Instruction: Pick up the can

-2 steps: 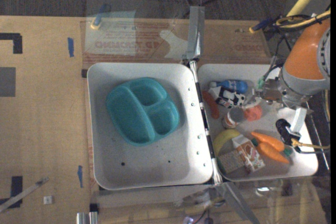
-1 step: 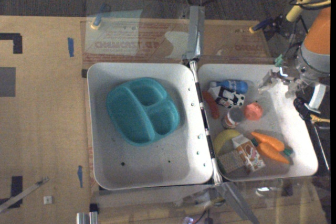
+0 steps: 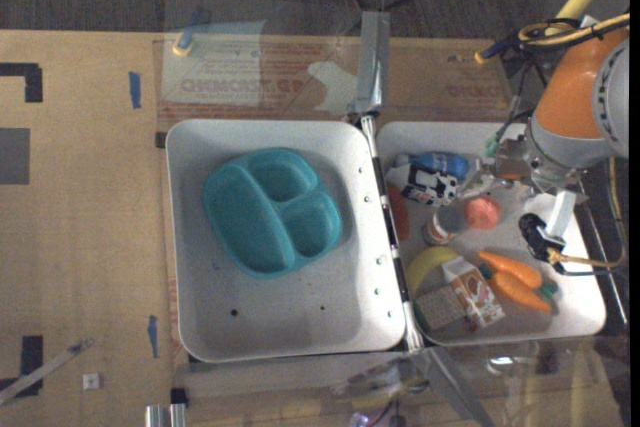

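Note:
The can [image 3: 439, 230] is a small tin with a brownish end, standing near the middle of the right bin [image 3: 590, 315], just above a yellow fruit [image 3: 432, 265]. My gripper [image 3: 480, 185] hangs over the upper middle of that bin, up and to the right of the can. It is right next to a pink ball [image 3: 483, 213] and near a blue and white cow-patterned bottle [image 3: 432, 179]. I see nothing held in it.
The right bin also holds two carrots [image 3: 517, 281], a small juice carton [image 3: 464, 298] and a red item [image 3: 398, 213] by its left wall. A teal divided plate [image 3: 272, 210] lies in the left bin [image 3: 200, 315].

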